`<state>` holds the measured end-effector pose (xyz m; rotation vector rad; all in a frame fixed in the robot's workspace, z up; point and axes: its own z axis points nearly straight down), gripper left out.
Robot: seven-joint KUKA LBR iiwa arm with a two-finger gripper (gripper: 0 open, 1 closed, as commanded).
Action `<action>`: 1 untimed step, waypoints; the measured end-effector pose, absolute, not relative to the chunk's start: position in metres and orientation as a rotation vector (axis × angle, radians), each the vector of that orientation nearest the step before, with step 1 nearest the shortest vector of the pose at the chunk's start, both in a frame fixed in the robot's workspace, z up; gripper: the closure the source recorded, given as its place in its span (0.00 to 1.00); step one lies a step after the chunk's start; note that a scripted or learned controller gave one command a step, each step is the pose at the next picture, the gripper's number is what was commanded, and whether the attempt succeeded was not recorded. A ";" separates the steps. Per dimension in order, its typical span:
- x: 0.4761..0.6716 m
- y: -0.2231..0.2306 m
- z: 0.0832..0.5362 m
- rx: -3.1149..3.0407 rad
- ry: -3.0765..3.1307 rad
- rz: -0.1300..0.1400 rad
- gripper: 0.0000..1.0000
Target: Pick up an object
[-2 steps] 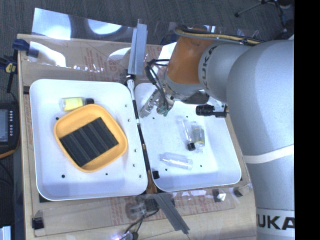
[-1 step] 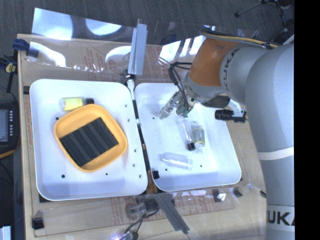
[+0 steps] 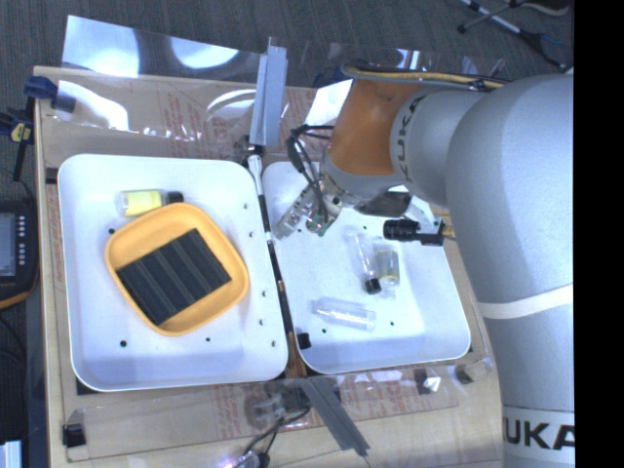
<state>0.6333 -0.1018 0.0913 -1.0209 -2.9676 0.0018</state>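
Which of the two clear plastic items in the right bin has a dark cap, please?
The upper one, the small clear bottle nearer the gripper, ends in a dark cap. The clear tube lying below it toward the bin's front edge looks transparent throughout.

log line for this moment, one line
arm: over right bin | gripper: near its upper-left corner, nothing seen held | right bin: clear tube, small bottle | left bin: yellow dish
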 end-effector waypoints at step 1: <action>0.618 -0.149 0.091 -1.047 -2.957 0.001 1.00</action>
